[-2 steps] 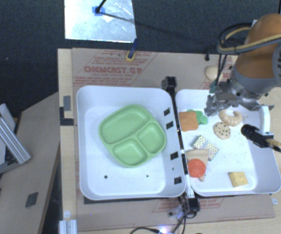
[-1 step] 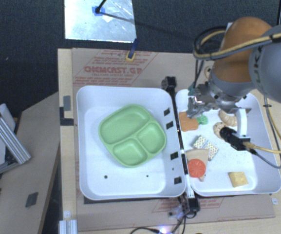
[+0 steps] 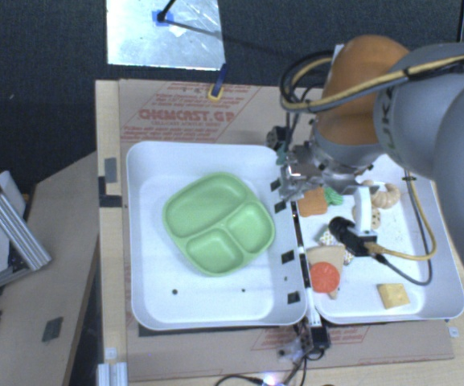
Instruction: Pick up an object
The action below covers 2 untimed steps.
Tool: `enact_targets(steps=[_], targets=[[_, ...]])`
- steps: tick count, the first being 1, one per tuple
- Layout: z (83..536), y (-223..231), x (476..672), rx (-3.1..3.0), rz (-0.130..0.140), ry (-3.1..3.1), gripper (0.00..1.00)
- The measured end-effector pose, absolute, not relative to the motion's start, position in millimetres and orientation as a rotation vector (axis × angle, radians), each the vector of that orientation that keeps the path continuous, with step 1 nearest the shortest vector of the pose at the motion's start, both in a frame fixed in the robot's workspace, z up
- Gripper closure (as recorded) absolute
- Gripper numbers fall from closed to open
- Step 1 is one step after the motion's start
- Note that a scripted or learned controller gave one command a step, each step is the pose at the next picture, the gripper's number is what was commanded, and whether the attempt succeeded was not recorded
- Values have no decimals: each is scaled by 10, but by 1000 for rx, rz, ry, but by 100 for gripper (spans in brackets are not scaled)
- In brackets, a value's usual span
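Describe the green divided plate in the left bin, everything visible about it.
The green divided plate is pale green, smooth and plastic-looking, with rounded corners and a raised rim. Low ridges split it into three compartments: one large one toward the far side and two smaller ones toward the near side. All three look bare. It lies flat and upright, turned at an angle to the bin walls, roughly mid-floor in the left white bin. Nothing else touches it.

Divided plate [image 3: 219, 222] in left bin [image 3: 147, 296]; small food pieces [image 3: 325, 277] in right bin [image 3: 445, 296].
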<state>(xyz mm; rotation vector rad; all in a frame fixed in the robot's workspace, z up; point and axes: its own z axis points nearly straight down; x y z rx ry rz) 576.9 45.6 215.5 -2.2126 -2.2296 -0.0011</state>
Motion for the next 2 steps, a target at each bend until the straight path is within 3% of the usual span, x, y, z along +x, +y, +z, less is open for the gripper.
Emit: enact_targets(steps=[1,2], targets=[[2143,888,5628,-2211,0,-2230,100],[2169,906,5709,-2214,-3,-2229,100]])
